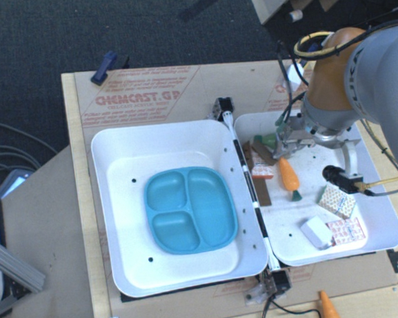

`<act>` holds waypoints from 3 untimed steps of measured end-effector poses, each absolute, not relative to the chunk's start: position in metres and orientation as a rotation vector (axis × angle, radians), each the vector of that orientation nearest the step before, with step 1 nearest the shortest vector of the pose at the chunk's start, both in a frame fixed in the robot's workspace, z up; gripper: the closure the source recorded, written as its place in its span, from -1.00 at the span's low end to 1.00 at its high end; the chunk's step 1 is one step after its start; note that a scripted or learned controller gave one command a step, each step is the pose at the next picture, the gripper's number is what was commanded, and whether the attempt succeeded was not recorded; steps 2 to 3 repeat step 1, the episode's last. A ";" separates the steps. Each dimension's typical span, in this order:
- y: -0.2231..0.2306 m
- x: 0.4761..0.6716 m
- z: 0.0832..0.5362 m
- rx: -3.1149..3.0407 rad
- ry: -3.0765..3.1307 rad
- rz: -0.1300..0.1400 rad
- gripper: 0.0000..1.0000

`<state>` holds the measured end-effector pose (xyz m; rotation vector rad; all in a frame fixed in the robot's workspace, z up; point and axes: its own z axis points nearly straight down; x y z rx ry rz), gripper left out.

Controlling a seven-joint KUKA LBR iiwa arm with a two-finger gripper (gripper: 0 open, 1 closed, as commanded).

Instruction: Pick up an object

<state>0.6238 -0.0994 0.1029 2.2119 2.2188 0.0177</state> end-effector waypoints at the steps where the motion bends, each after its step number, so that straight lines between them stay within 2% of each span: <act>1: -0.041 0.553 0.185 2.222 2.224 -0.001 1.00; 3: -0.041 0.553 0.185 2.222 2.224 -0.001 1.00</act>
